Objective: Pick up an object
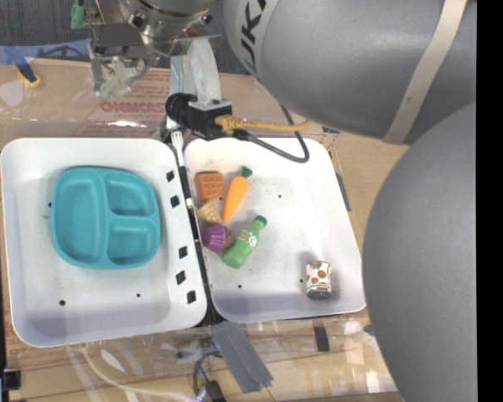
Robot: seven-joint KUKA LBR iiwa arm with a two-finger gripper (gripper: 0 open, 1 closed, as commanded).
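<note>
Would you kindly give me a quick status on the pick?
Gripper above the bench, beyond the bins, holding nothing visible. Carrot, green bottle, can lying in right bin. Nothing picked yet.

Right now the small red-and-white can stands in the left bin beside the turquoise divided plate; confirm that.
Wrong bin. The small red-and-white can stands in the right white bin, near its front right corner, as the camera view shows. The turquoise divided plate lies alone in the left bin.
</note>
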